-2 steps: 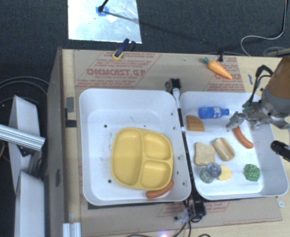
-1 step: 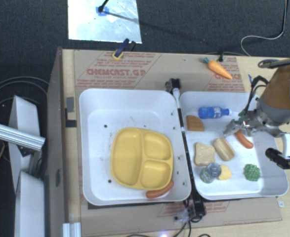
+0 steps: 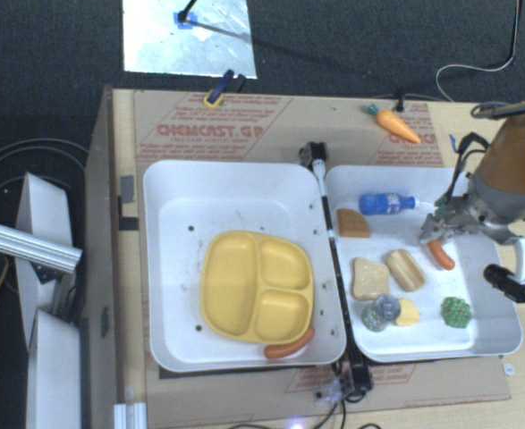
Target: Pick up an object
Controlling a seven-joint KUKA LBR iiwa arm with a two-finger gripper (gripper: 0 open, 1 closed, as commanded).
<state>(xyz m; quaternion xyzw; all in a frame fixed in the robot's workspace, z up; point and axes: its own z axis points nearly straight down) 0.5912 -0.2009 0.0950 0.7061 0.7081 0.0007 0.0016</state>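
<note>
My gripper (image 3: 435, 231) reaches in from the right over the right bin (image 3: 503, 338), low and close to its floor. Its tip stands right at the upper end of a small orange-red sausage (image 3: 442, 256), which lies on the bin floor. Just left of the gripper lies a blue bottle (image 3: 385, 205) on its side. Nothing shows between the gripper's tips from this angle.
The right bin also has a brown toast piece (image 3: 352, 224), a bread slice (image 3: 369, 278), a bun (image 3: 406, 270), a grey-blue lump (image 3: 383, 310), a yellow piece (image 3: 408, 313) and green broccoli (image 3: 456, 311). The left bin (image 3: 177, 204) bears a yellow divided plate (image 3: 256, 286) and a sausage (image 3: 289, 348). A carrot (image 3: 393, 124) lies outside.
</note>
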